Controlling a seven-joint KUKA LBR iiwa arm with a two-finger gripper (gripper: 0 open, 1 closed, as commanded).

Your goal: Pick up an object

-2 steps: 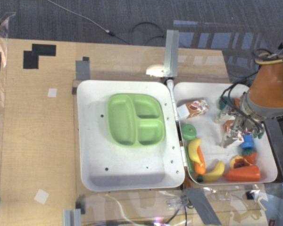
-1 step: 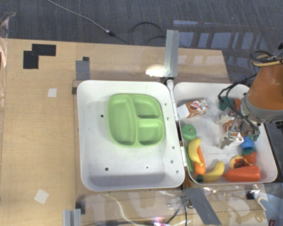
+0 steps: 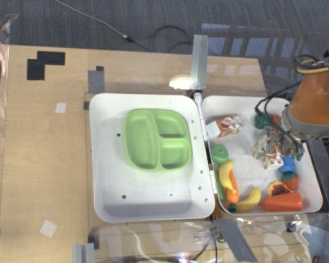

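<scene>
Camera view gives you both white bins side by side on the bench. The arm point(image 3: 318, 100), grey with its orange band, comes in over the far right corner of the right bin point(image 3: 247, 106).

The gripper point(image 3: 274, 147) hangs low near that bin's right wall, just over a small packet with red print point(image 3: 272, 159) that lies crumpled there. You cannot tell from this slant whether it is apart or together, and nothing is plainly clamped in it. Do not count the packet as held.

That packet is, by my judgement, the likeliest target, since it sits right under the tool and a little toward the near edge. A blue toy point(image 3: 288, 166) lies just beside it, toward the near right corner, so a blind close could catch both.

Along the near edge of the right bin you have an orange carrot point(image 3: 282, 203) lying lengthwise with the edge, a banana point(image 3: 249, 200) curving toward the near left corner, and a second banana point(image 3: 225, 175) running up the left wall to a green round toy point(image 3: 219, 153). A snack bag point(image 3: 226, 126) rests toward the far left corner, well apart from the tool.

The left bin point(image 3: 107, 163) carries a green divided plate point(image 3: 156, 139) near its middle.
</scene>
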